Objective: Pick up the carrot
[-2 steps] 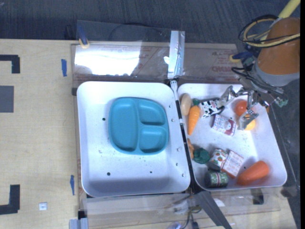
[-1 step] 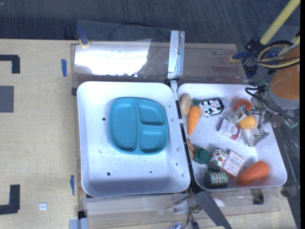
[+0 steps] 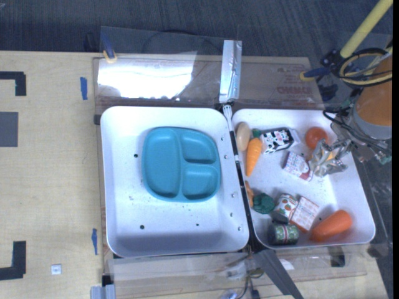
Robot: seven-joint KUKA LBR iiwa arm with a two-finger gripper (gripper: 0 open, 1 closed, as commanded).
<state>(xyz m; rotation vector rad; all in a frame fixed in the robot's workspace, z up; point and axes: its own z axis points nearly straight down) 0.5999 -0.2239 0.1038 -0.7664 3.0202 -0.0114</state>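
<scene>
The wooden surface [image 3: 43, 185] carries two shallow white bins side by side. The left bin [image 3: 121, 223] holds just a blue divided plate [image 3: 181, 164], sitting roughly in the middle, so that side looks like a drop-off spot more than anything.

The right bin [image 3: 365, 220] is where all the clutter lives. The arm [image 3: 374, 108] comes in from the right edge, its orange band visible above the wrist, and the gripper [image 3: 329, 156] hangs over the upper right part of that bin, just beside a red tomato-like ball [image 3: 315, 136] and a small white packet [image 3: 295, 165]. It's a tangle of metal and cables at this angle, so I honestly can't tell if it's released or clenched, and I see nothing clearly caught in it.

The carrot [image 3: 253, 156] is at the far left of the right bin, lying close against the divider wall, pointed end down, with a pale egg-ish thing [image 3: 242, 133] touching its top and a black-and-white cow toy [image 3: 276, 139] just to its right. So the gripper is well apart from it, with the packet and cow in between.

There's also a fat orange pepper-looking piece [image 3: 332, 224] in the lower right corner, which could be mistaken for the target. Smaller stuff: a green toy [image 3: 264, 202], a red-and-white carton [image 3: 304, 213] and a little can [image 3: 283, 232] clustered along the bottom.

My guess is that wall makes the grab awkward.
</scene>
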